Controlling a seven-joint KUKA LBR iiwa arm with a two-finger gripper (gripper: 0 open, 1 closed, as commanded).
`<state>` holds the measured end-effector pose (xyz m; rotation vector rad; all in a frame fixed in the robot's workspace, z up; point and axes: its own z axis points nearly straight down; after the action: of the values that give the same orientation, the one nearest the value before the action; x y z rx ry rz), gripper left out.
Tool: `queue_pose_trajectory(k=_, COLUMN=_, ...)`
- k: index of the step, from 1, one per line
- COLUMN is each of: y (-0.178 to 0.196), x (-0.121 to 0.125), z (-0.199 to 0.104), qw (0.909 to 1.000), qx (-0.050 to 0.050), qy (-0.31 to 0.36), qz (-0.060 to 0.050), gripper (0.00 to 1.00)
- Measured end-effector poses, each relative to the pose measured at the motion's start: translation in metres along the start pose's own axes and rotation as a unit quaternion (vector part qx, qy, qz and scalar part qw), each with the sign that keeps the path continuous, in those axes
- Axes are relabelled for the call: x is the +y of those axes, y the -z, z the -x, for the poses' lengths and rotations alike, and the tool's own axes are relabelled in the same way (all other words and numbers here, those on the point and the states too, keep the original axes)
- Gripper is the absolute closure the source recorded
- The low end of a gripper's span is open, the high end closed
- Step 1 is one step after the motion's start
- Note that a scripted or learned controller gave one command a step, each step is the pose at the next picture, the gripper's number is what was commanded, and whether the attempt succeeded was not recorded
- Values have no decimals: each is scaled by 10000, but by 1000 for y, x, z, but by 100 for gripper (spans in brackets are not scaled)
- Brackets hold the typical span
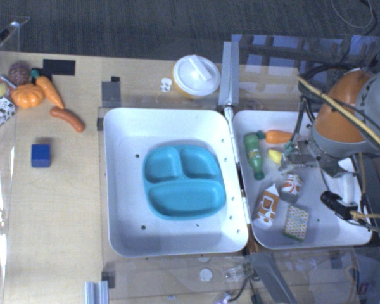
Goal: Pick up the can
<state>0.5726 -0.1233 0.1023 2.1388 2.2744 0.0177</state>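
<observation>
Pale wooden counter (63,233) carries two white bins; in the right bin (342,236), lower right of the frame, the can (291,187) lies tilted beneath the gripper (296,157). Whether the jaws are apart, I cannot tell. It looks light, rigid, slippery; best gripped across its round sides.

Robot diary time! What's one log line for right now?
arm: over right bin | gripper: above can | can: in bin, not held

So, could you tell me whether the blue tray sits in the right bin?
No, the blue tray lies in the left bin.
</observation>
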Motion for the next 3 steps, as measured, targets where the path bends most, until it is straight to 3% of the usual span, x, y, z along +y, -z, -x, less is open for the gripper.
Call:
queue_pose_trajectory(k=1, y=0, x=0, z=0, qw=10000, qx=0, qy=2, qz=-1, gripper=0)
queue_pose_trajectory(k=2, y=-11, x=-47, z=-10, qw=9996, qx=17, qy=270, qz=-29, gripper=0)
queue_pose_trajectory(k=3, y=0, x=-44, z=-10, qw=9996, qx=4, qy=272, qz=6, gripper=100)
